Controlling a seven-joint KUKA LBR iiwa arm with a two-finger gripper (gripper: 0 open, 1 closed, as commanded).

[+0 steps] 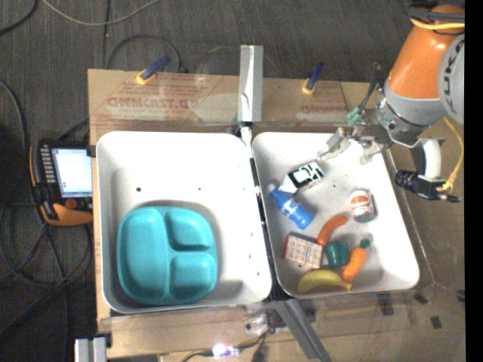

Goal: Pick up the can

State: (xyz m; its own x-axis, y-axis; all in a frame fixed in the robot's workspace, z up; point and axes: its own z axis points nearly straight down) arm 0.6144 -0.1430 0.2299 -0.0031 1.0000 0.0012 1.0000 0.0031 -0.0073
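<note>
The can (362, 204) is small, red and white, and lies on its side near the right wall of the right bin (396, 266). My gripper (349, 152) hangs over the far right part of that bin, up and slightly left of the can and apart from it. Its two fingers are spread open, one fingertip (329, 152) to the left and the other to the right, with nothing between them. The grey arm with its orange band (423, 62) comes in from the upper right.
The right bin also holds a black-and-white box (306, 175), a blue bottle (292, 207), an orange sausage shape (332, 228), a pink carton (303, 251), a banana (323, 280), a green toy (337, 253) and a carrot (355, 259). A teal divided plate (167, 255) lies in the left bin (151, 157).
</note>
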